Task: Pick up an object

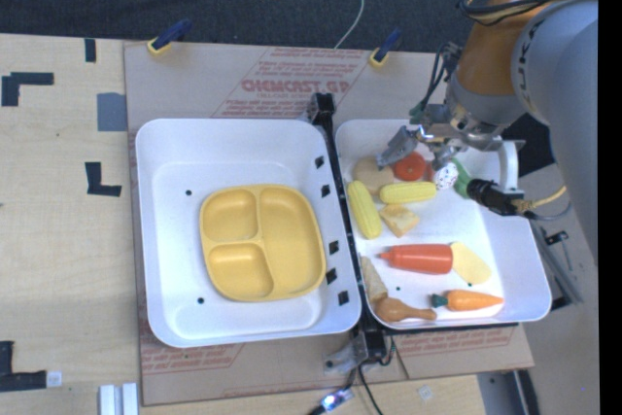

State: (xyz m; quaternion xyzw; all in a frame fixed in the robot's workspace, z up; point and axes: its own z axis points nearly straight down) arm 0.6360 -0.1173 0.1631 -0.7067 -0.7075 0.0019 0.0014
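Note:
The right bin (525, 282) holds several toy foods. A small red tomato (410, 168) lies near its back edge, and my gripper (421, 154) sits just above it. The two fingers are spread, a grey one (397, 150) to the tomato's left and the other to its right, so the gripper is open and grips nothing. Beside the tomato are a yellow corn piece (408, 193) and a small white and green item (447, 177). Further forward lie a corn cob (364, 209), a red-orange sausage (420, 258) and a carrot (474, 301).
The left bin (175, 160) holds a yellow divided plate (262, 241). A bread chunk (400, 222), a yellow slice (472, 263) and a brown drumstick (398, 309) also lie in the right bin. The divider between the bins (335, 209) runs just left of the corn cob.

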